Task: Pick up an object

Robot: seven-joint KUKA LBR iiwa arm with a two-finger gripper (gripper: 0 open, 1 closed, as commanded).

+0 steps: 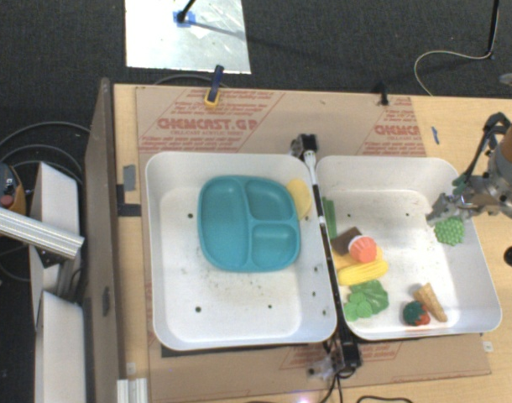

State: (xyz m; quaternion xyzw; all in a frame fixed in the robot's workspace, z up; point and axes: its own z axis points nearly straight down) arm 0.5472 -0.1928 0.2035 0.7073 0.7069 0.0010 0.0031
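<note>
Here my gripper (445, 209) hangs at the right bin's (390, 168) right edge, just above a green bumpy toy (449, 231); whether it grips, I cannot tell. Red print on the cardboard (207, 122) reads "CHEMCAST".

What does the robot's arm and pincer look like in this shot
At the right edge, part of the arm shows an orange-tan band above a grey wrist. A dark cable loops beside it. The pincer is a small grey metal piece with thin fingers.
</note>
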